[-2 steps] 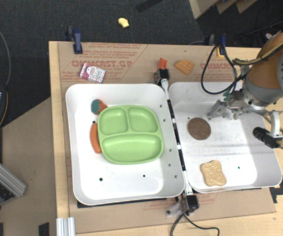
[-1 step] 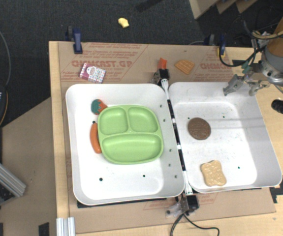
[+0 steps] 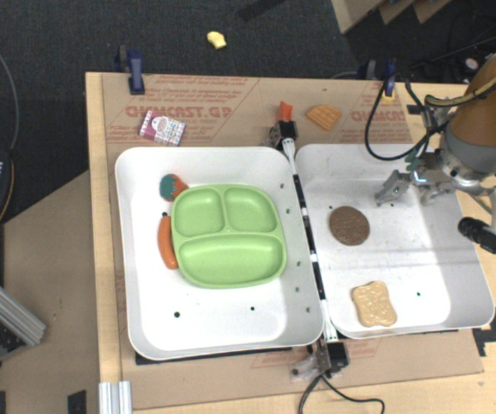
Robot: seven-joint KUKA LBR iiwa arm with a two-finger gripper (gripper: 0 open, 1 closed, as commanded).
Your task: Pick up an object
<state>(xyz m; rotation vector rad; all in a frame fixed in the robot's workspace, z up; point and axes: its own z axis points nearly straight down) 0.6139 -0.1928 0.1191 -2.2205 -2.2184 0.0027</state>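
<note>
In the right bin (image 3: 455, 300) lie a round brown cookie (image 3: 349, 226) and, nearer the front, a tan toast-shaped piece (image 3: 374, 304). My gripper (image 3: 436, 210) hangs over the back right of this bin, to the right of the cookie and apart from it. It is open, with nothing between its fingers. The left bin (image 3: 144, 300) holds a green divided plate (image 3: 228, 235). An orange sausage-shaped toy (image 3: 167, 241) lies along the plate's left edge. A small teal and red object (image 3: 173, 186) sits at the plate's back left corner.
On the cardboard behind the bins lie a tan cracker (image 3: 323, 116) and a pink packet (image 3: 161, 127). Blue clamps (image 3: 134, 69) grip the bench's back edge. A black cable (image 3: 377, 119) loops near the arm. The orange-banded arm (image 3: 489, 119) stands over the right bin's far corner.
</note>
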